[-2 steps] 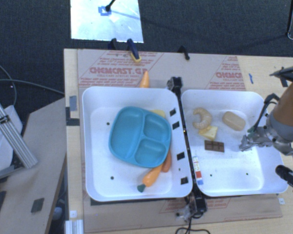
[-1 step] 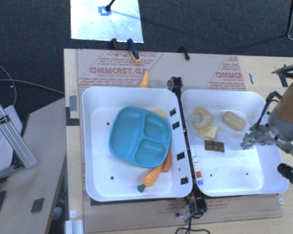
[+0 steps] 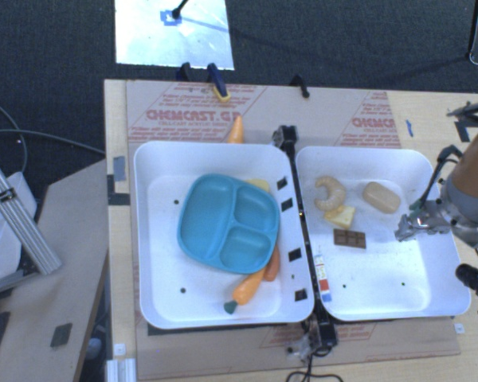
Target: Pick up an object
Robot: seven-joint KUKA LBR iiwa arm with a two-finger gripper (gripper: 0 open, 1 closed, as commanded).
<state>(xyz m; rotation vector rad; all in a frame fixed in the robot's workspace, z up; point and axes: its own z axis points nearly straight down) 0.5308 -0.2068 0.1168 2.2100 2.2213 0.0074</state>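
Gripper [image 3: 406, 229] sits low over the right bin [image 3: 382, 293], near its right wall; arm [image 3: 470, 189] comes in from the right edge w/ the orange band just above the wrist; fingers too small and blurred to read, so can't tell if open or closed, and nothing visible between them.

Closest item is the brown chocolate bar [image 3: 350, 239], just left of the gripper, lying flat on the bin floor; touching its upper-left corner is a pale yellow cheese wedge [image 3: 340, 216]; above that, a tan croissant [image 3: 330, 191], curled; a beige bread roll [image 3: 381, 196] lies up and left of the gripper, apart from the other 3.

Well left of the gripper, past the black divider clips, is the left bin [image 3: 155, 237] w/ a blue 3-compartment plate [image 3: 227, 223] tilted on top of other items; an orange carrot [image 3: 249, 288] pokes out below the plate; a yellow piece [image 3: 259, 185] shows at its upper edge; a 2nd orange carrot [image 3: 236, 130] lies outside, on the cardboard [image 3: 183, 114] above the left bin.
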